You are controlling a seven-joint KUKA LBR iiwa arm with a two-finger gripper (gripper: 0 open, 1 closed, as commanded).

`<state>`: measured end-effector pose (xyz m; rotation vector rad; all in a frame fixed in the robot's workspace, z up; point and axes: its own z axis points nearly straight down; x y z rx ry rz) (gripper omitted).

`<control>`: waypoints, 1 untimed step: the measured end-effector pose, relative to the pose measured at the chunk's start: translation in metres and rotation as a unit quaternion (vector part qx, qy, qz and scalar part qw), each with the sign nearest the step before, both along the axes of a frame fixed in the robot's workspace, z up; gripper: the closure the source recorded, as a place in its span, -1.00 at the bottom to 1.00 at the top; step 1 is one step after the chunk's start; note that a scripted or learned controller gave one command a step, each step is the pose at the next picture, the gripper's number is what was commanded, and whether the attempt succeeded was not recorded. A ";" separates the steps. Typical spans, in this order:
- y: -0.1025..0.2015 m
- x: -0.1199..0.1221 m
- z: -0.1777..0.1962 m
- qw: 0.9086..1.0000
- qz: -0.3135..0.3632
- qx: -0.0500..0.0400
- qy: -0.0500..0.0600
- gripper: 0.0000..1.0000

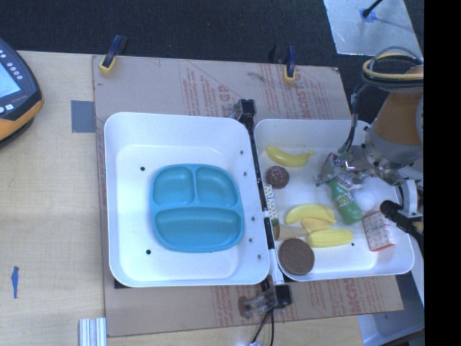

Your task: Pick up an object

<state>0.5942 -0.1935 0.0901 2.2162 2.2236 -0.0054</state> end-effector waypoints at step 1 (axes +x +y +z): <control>-0.002 0.003 0.019 1.000 0.001 -0.003 -0.005 1.00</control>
